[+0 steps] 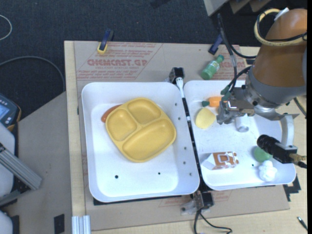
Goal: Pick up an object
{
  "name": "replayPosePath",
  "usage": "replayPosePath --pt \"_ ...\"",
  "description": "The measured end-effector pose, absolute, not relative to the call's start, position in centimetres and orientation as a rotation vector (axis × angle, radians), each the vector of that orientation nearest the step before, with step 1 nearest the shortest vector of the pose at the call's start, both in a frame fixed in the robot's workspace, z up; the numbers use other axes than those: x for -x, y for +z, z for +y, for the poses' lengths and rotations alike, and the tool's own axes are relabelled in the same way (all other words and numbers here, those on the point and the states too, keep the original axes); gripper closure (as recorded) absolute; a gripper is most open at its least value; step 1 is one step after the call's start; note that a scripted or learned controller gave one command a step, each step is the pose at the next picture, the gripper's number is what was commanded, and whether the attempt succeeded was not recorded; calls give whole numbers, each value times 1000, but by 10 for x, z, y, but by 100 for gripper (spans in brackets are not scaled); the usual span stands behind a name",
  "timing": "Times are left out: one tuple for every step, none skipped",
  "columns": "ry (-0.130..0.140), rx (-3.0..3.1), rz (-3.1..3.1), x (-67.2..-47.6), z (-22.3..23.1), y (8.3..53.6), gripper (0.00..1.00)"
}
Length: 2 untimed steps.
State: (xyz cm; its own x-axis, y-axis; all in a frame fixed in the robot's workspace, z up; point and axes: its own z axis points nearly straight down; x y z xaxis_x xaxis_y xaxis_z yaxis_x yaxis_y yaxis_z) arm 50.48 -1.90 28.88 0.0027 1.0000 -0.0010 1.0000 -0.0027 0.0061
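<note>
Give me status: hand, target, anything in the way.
Hand low over right bin, holding nothing visible. Yellow lemon just beside it, orange piece close behind. Yellow plate sits in left bin, clear of the work.

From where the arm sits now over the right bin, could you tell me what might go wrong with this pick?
1. The gripper hangs just beside the yellow lemon-shaped object, with a small orange piece close above it; a descent could nudge either one aside rather than catch it.
2. The lemon shape looks rounded and may slip or roll toward the bin divider.
3. The wrist hides part of the right bin, so an unseen object could lie underneath.
</note>
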Motion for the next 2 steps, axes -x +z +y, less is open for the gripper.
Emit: replayPosePath --pt "-1 -2216 2234 -478 53 285 100" --pt "21 -2209 2223 -480 82 399 100"
